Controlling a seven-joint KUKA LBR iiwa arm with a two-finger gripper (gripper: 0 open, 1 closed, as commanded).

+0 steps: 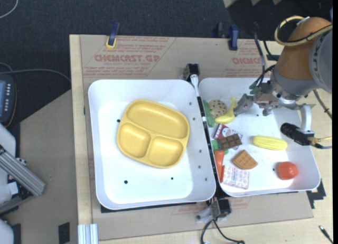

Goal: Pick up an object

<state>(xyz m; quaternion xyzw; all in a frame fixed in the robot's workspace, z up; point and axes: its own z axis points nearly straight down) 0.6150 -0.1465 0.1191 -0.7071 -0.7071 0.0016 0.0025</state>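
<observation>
On the bench (pixel 158 53), under red print, two shallow white bins side by side. To the left, the left bin (pixel 105 132), taken up mostly by a yellow divided plate (pixel 153 132) with three compartments, lying flat near the middle. To the right, the right bin (pixel 303 156), scattered with small toy foods. Above its far edge, reaching in from the right, the grey arm (pixel 322 63) with its orange band. Below the wrist, over the bin's far part, the gripper (pixel 252 104); whether spread or pressed together, impossible to tell, and nothing seen held in it.

Just left of the gripper, a yellow banana (pixel 226 116), close by but not visibly touched. Beside that, toward the bin's far left corner, a round cookie (pixel 216 105). Near the bin's middle, a yellow corn cob (pixel 270 142), lying crosswise. At the near edge, a flat red-and-white packet (pixel 236 177). Just above it, a brown waffle (pixel 244 160). Near the right corner, well apart from the gripper, a red tomato (pixel 287 170). Left of centre, a dark chocolate bar (pixel 229 142). Along the left wall, an orange carrot (pixel 219 158), lengthwise.
</observation>
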